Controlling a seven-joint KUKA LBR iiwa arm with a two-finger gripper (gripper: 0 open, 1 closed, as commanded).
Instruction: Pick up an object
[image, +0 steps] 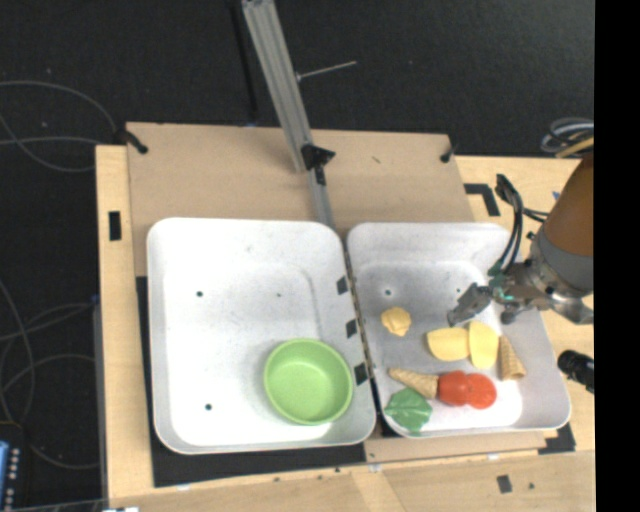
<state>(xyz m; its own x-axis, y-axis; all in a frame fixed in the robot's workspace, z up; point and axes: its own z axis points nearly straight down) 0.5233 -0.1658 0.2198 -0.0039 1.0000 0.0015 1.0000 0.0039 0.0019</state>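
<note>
A: Objects for picking sit in the right-hand bin (520, 400), mostly toward its near edge. Closest to the camera is a green piece (408, 410) at the near-left corner of that bin, and just beside it lies a red, rounded item (468, 390).

B: And the orange cone?

A: An orange cone (415, 380) lies on its side between the green piece and the red item, its tip pointing left. A second cone (511, 358), paler, lies a little farther right, near the bin's right wall.

B: What's in the other bin?

A: The left bin (200, 270) holds a green bowl (308, 380), upright, near its near-right corner.

B: Go on, farther back.

A: Behind the red item there are two yellow pieces touching each other: a rounded one (449, 344) and a taller, paler block (484, 343). A small yellow lump (397, 321) sits apart to their left, near the divider between the bins.

B: Where's the gripper?

A: The gripper (487, 300) hangs over the right bin just behind the yellow pieces, coming in from the right below the orange band (572, 215) of the arm. Its fingers look spread apart, with nothing between them.

B: Anything beyond?

A: A grey metal pole (285, 95) slants away behind the bins, over the tan bench (230, 170).
</note>
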